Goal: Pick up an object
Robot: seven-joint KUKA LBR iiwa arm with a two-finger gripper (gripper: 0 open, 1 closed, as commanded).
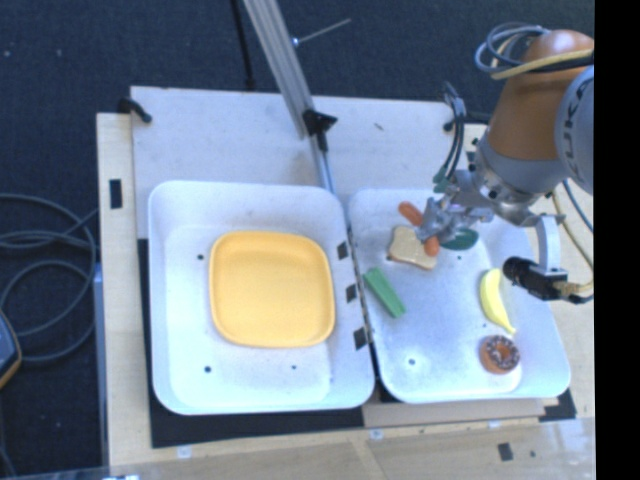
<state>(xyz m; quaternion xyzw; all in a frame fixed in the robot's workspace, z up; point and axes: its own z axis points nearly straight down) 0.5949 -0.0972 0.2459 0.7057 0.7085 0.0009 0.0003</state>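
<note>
Gripper [438, 226]: lowered over the tan toast-shaped slice [408, 249] and small orange carrot piece [429, 247] in the right white bin [540, 368]
Fingers: state cannot be told (tips blurred)
Advice: one item should be centred before closing

Several loose things are seen in the right bin [560, 368]. A tan slice of bread [408, 249] lies flat near the bin's far left corner, with an orange carrot [411, 212] just beyond it and a second orange piece [431, 248] at its right edge. A green block [384, 293] lies slanted by the left wall. A yellow banana [494, 301] lies lengthwise toward the right wall, and a brown doughnut [499, 353] rests near the near right corner.
</note>
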